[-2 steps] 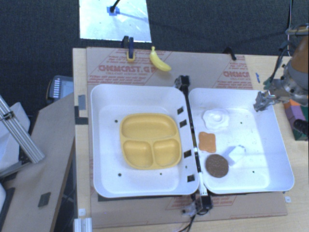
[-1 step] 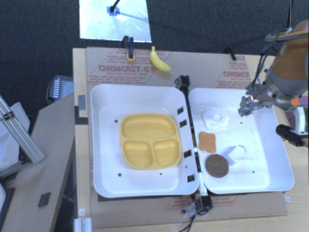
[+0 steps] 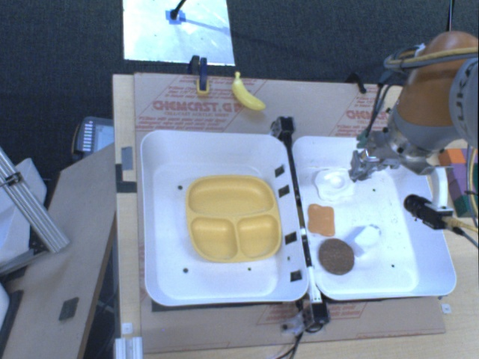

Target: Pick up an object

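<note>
The grey arm [image 3: 430, 96] with its orange band reaches in over the far right corner of the right bin [image 3: 404, 275], wrist bent down toward the bin floor. Its hand [image 3: 359, 167] hangs low just beside the white fried-egg toy [image 3: 331, 184]; whether it is wide or narrow cannot be told. Nearer than the egg lie an orange slab [image 3: 321, 220], then a brown round patty [image 3: 337, 256] touching a small white piece [image 3: 366, 236]. The bin's right half is open floor. The left bin [image 3: 161, 200] carries a yellow divided plate [image 3: 230, 217]. A banana [image 3: 247, 94] rests on the tabletop [image 3: 314, 99] beyond the left bin.
</note>
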### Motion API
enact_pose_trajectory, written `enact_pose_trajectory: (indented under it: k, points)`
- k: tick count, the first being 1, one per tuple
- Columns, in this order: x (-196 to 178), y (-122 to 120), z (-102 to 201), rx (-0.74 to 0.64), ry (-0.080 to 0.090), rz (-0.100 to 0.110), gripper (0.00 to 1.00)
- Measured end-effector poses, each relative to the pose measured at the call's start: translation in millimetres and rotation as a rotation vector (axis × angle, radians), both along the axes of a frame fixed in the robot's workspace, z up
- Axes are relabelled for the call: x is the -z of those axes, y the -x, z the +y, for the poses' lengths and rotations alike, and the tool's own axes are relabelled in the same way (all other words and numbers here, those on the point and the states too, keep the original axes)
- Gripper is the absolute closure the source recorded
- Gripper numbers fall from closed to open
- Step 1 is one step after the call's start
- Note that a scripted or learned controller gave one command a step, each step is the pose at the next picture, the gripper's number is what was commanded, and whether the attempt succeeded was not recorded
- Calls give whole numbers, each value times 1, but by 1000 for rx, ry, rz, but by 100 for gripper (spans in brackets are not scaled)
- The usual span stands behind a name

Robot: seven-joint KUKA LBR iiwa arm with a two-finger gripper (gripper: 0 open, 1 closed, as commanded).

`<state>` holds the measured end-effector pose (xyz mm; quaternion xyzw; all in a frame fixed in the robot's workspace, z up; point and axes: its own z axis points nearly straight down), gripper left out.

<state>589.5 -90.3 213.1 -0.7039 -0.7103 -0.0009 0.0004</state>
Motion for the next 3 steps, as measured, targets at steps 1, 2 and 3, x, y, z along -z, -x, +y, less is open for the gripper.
enact_pose_trajectory:
  k: [1,2,3]
  points:
    - [-8,19,51,-1,-1,0,100]
    - [-5,21,111,-2,-1,0,100]
    - [1,28,163,-1,0,1,100]
